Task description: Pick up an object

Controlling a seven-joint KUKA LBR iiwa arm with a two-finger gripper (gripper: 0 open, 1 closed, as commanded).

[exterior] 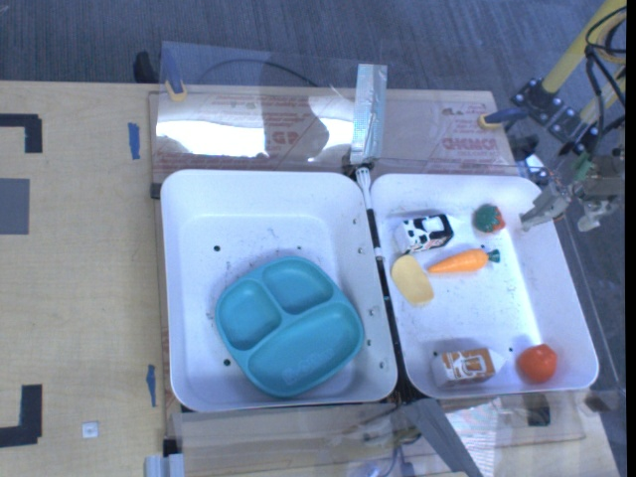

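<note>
In right bin (pixel 566 266), carrot (pixel 459 261)

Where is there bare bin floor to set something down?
Bare floor: the left white bin behind the teal divided plate, and the right white bin between the orange carrot and red tomato. Crowded around the black-and-white cow toy.

"What sort of place is this?"

"A robotics lab or test bench. Two shallow white bins (pixel 179 296) sit side by side on a plywood bench (pixel 70 266) marked with black squares and blue tape (pixel 133 139)."

"Anything else?"

"Clear plastic shields (pixel 268 117) behind the bins, loose cables (pixel 606 38) at right, and toy food beside a teal divided plate (pixel 288 324)."
</note>
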